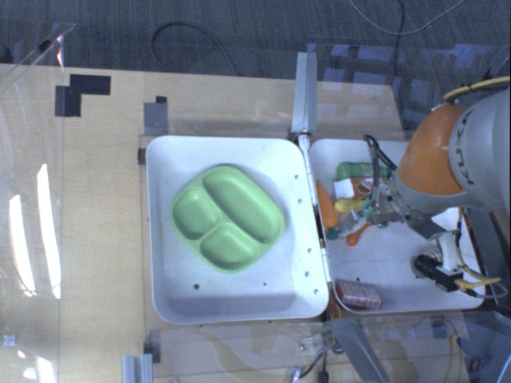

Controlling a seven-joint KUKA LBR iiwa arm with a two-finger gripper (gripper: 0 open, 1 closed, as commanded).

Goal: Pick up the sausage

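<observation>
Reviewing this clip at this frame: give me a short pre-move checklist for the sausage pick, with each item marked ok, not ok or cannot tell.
1. Sausage located: ok. The sausage lies at the near edge of the right bin.
2. Sausage free of clutter: ok. It lies apart from the pile of items further back.
3. Gripper over the target: not ok. The gripper is at the pile, away from the sausage.
4. Finger state: cannot tell. Clutter and the wrist obscure it.
5. Anything already held: cannot tell.
6. Left bin contents: ok. The green divided plate sits flat, away from the work.
</observation>
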